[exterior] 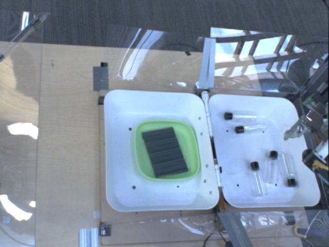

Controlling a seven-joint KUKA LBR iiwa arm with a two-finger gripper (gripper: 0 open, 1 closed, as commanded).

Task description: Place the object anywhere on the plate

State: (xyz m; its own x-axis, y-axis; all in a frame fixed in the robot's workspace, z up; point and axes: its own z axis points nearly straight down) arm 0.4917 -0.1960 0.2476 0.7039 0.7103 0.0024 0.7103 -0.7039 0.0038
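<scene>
Lying flat on the green plate in the left bin: a dark ribbed block, taking up most of the plate's middle; long axis running from upper left to lower right, slightly slanted against the bin's walls; judging from this, already sitting where the task wants it.

Hanging over the far right edge of the right bin: the gripper, reaching in at the end of the arm; not being possible to tell whether released or clenched, too small and blurred at this edge; nothing visibly being carried.

Lying scattered in the right bin: five small clear vials with black caps; two near the top, lying roughly sideways; three lower down, pointing more or less up and down the bin; all much nearer the gripper than the block.

Turning on one relation: the block and plate lying well apart from the gripper, straight to its left across the seam between the bins on the bench; if another vial is meant to follow, needing a short drop to the lower left first, then a long carry leftward over that seam; risking a roll, being round and light.
</scene>
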